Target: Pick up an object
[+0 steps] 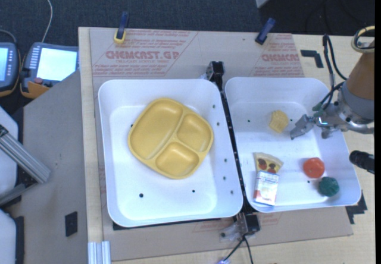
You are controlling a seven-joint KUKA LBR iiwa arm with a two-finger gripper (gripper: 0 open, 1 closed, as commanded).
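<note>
The right bin (250, 97) holds a yellow waffle-like piece (278, 121), a pizza-slice toy (268, 163), a small white and red packet (266, 188), a red ball (314, 167) and a dark green ball (328, 186). My gripper (311, 128) hangs over the right side of this bin, just right of the yellow piece and above the red ball. It is open, and nothing sits between its fingers. One grey finger (297, 129) points toward the yellow piece without touching it.
A yellow divided plate (171, 138) lies in the left bin (113, 156). The bins' shared rim (229, 138) runs between them. Cables (329, 57) hang near the arm's wrist at the right. Clamps (121, 28) hold the board's far edge.
</note>
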